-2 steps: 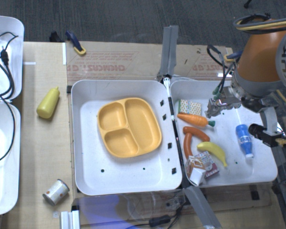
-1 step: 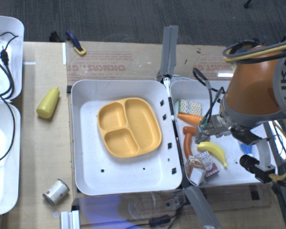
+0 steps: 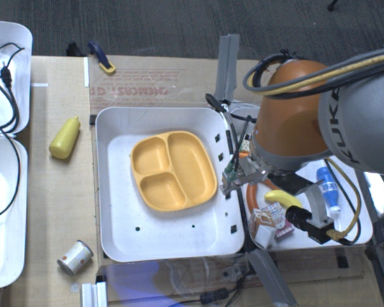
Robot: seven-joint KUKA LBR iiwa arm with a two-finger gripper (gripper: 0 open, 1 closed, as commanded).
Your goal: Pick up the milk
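Note:
A small white and brown carton [image 3: 267, 222], which I take to be the milk, lies at the front left of the right bin [image 3: 366, 230], tilted against the bin wall. The arm's orange wrist band [image 3: 293, 117] hangs over that bin and hides much of it. Below the band, my gripper [image 3: 235, 179] is low at the wall between the two bins, up and to the left of the carton. Nothing is visibly held by it.
A yellow divided plate [image 3: 173, 170] lies in the left bin [image 3: 105, 190]. Beside the carton are a banana [image 3: 282, 198], a blue-capped water bottle [image 3: 327, 188] and an orange item [image 3: 251, 200]. On the bench stand a mustard bottle [image 3: 64, 138] and a tin can [image 3: 74, 257].

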